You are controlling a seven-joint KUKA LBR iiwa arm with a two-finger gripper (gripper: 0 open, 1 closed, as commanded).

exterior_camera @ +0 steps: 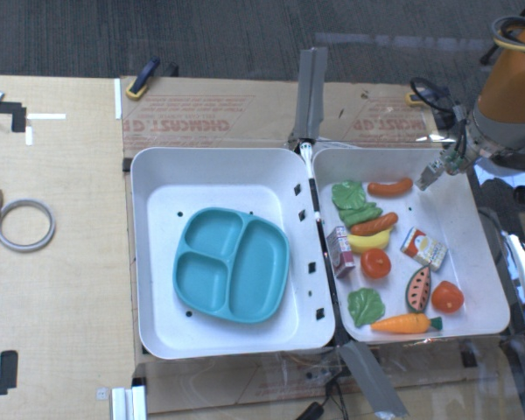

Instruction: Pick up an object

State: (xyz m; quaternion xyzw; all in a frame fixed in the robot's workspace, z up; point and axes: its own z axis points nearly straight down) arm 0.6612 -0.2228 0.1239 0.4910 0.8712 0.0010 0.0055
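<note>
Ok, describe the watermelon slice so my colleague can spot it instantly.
Look in the right-hand white bin, toward its near right corner. The watermelon slice stands left of a tomato, above the carrot. It alone is a red wedge with dark seeds and a green rind.

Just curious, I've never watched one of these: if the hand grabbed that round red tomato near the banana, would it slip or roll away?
Probably. The tomato looks round and glossy, so it may roll if nudged. The banana touching it might check that. It looks like a toy, likely light.
</note>
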